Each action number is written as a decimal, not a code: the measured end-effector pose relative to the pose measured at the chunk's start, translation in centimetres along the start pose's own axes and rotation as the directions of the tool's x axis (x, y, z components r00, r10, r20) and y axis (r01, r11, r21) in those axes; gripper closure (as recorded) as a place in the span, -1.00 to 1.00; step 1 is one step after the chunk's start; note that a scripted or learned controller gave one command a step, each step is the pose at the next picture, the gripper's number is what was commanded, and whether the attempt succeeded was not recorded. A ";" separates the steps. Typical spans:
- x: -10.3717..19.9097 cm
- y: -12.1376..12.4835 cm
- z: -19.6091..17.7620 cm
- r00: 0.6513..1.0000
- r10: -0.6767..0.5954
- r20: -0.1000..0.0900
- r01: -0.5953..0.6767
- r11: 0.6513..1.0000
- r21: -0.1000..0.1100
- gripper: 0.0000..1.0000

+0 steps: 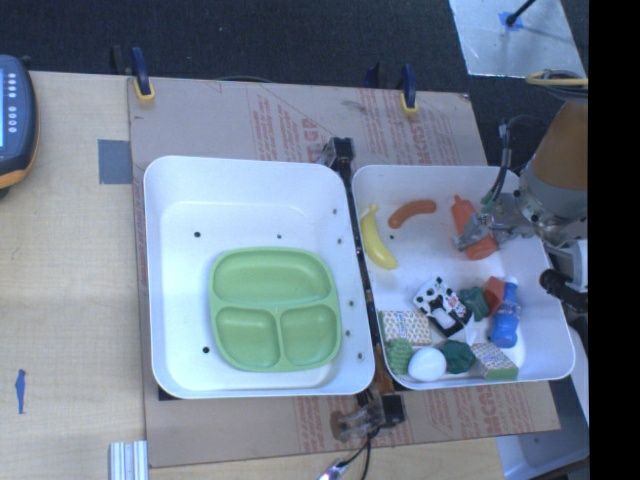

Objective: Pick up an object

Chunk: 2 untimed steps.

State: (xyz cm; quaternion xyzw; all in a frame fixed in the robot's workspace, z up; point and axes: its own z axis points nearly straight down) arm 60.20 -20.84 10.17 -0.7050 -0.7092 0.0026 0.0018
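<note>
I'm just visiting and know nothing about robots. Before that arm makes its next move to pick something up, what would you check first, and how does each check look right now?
1. Hand is over the right bin, where the toys are: ok.
2. A target lies near the hand: ok, an orange-red toy sits beside it.
3. Toy is between the fingers: cannot tell, the view is too blurred there.
4. Target has free room around it: ok, the sausage and banana lie apart from it.
5. Crowded pile at the bin's near edge, with the cow-patterned toy and blue bottle, is out of the hand's way: ok.
6. Green divided plate in the left bin stays out of the path: ok.
</note>
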 end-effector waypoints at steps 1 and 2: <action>5.6 1.7 0.9 1.000 -0.002 -0.001 0.002 1.000 0.006 1.00; 15.0 -1.9 -9.6 1.000 -0.007 -0.005 0.007 1.000 -0.010 1.00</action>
